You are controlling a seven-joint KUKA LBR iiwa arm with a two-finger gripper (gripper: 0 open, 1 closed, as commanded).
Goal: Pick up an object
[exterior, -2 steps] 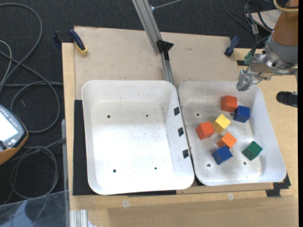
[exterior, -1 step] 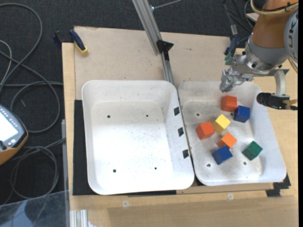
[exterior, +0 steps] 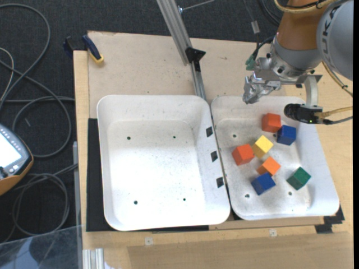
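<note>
From my console the claw (exterior: 253,96) hangs over the right bin's (exterior: 322,198) far rim with nothing between its narrow-set fingers, so I judge I'm in the approach, needing to descend onto the red-orange cube (exterior: 271,122) just beside it.

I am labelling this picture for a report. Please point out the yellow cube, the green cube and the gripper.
yellow cube (exterior: 263,145): camera view, its top face.
green cube (exterior: 299,178): camera view, its top face.
gripper (exterior: 251,97): camera view, between its fingertips.
</note>
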